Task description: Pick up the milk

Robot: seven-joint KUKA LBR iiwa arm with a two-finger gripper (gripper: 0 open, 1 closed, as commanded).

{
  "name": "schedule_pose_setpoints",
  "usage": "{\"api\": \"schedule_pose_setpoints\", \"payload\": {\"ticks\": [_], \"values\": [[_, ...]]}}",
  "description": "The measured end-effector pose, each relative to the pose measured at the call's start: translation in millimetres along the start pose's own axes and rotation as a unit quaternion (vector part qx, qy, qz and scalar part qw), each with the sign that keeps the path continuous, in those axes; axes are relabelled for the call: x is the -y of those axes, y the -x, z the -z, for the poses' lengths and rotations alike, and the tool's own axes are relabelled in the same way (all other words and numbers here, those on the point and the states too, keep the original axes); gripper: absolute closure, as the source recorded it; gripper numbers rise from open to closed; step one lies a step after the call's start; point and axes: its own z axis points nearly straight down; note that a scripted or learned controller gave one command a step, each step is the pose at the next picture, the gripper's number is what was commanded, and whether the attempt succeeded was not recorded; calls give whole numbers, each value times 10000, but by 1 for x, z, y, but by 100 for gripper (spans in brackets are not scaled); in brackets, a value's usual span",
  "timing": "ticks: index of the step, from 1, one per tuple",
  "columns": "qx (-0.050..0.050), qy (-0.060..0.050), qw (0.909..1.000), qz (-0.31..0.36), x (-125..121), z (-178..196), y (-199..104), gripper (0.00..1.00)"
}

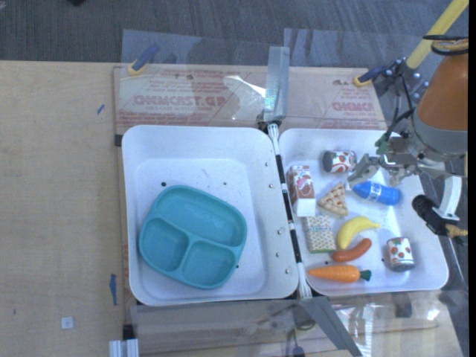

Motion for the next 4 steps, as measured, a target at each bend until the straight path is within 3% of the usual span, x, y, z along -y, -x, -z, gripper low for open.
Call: {"api": "schedule_pose_setpoints", "payload": {"ticks": [1, 2, 3, 4], "values": [[25, 56, 9982, 595, -31, -84, -37, 0], [72, 150, 9967, 794, -53, -90, -31, 0], [-68, -37, 9991, 427, -86, -103, 74, 0], [4, 7, 9964, 845, -76, -102, 12, 0]]}}
